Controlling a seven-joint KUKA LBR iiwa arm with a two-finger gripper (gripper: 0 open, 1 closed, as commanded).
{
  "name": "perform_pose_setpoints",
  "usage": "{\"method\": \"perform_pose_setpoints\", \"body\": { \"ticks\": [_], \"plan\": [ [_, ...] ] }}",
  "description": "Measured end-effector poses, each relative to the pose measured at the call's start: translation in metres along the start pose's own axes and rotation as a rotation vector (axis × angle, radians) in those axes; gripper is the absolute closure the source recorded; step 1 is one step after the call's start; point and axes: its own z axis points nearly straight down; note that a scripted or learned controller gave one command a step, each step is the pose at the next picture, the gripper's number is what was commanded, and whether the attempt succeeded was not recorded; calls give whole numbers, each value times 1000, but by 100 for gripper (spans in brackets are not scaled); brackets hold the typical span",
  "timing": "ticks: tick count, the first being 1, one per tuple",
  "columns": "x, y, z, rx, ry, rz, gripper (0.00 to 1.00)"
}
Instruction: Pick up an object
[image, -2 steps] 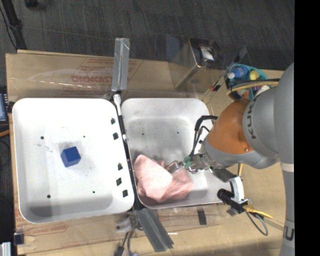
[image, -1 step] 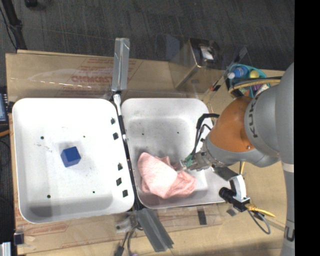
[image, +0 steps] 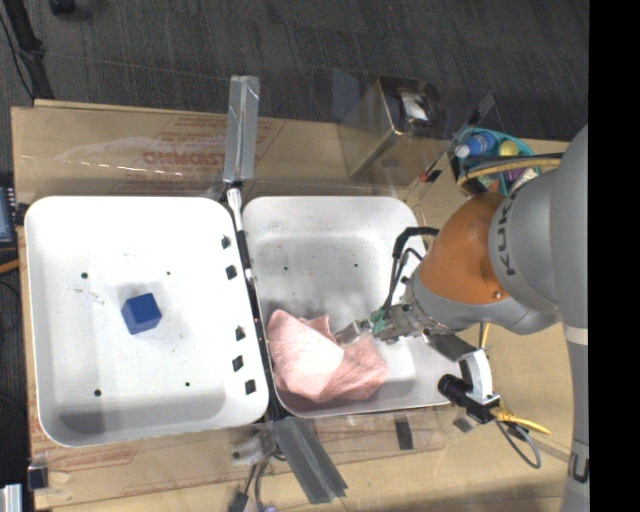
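On the surface (image: 90, 150), a brown board, two shallow white bins sit side by side, their inner rims touching along a grey divider rail (image: 241, 140). The left bin (image: 60, 400) holds a small blue cube (image: 142, 312), lying left of its middle and well apart from every wall. The right bin (image: 330, 215) holds a crumpled pink cloth (image: 315, 358), bunched in the corner nearest the camera, close beside the rim shared with the left bin and reaching toward the right bin's middle.

The grey arm (image: 545, 250) with its orange band (image: 462, 255) leans over the right bin's right rim, and the claw (image: 362, 330) hangs low inside that bin. Its tip meets the upper right edge of the pink cloth, touching it or just beside it; the view is too crowded there to be sure which. How far apart its fingers stand I cannot tell, and no fold of cloth shows clearly between them. The blue cube lies well apart from the claw, across the divider rail in the other bin.
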Motion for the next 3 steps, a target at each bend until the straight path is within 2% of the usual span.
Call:
{"method": "perform_pose_setpoints", "body": {
  "ticks": [1,2,3],
  "plan": [
    [23,24,9,-4,-3,-98,0],
    [23,25,0,-3,-4,-100,100],
    [23,25,0,-4,-4,-100,0]
  ]
}}
